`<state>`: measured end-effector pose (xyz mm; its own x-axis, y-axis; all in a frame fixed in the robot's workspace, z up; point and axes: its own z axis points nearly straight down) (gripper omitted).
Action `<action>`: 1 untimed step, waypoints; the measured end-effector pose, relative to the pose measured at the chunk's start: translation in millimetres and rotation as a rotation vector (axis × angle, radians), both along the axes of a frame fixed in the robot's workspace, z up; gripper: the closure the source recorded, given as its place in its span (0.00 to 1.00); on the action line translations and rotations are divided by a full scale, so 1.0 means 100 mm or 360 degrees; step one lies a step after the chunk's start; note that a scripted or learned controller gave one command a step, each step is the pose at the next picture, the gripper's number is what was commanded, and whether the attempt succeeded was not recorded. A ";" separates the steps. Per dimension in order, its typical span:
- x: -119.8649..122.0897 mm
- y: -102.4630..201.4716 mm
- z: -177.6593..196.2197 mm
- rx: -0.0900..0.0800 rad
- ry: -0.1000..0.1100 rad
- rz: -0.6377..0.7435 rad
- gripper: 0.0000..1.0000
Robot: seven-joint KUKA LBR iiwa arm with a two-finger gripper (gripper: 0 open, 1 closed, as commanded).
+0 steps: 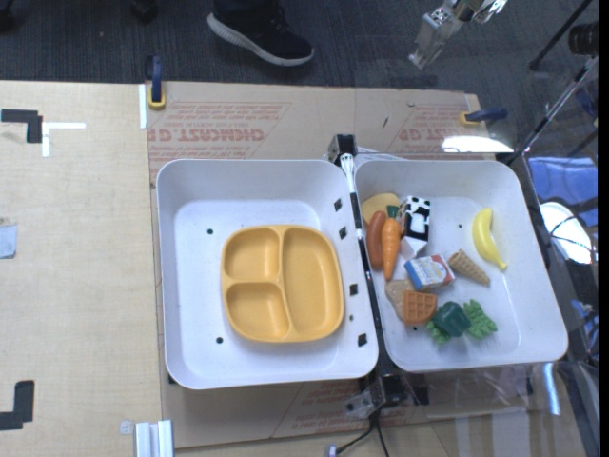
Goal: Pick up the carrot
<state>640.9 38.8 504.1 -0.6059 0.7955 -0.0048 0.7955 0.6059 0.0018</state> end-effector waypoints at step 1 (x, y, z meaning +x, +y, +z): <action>-0.37 0.27 0.22 0.0000 0.0001 0.0210 0.00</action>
<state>603.5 66.2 525.8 -0.7055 0.7087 -0.0040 0.7087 0.7055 0.0012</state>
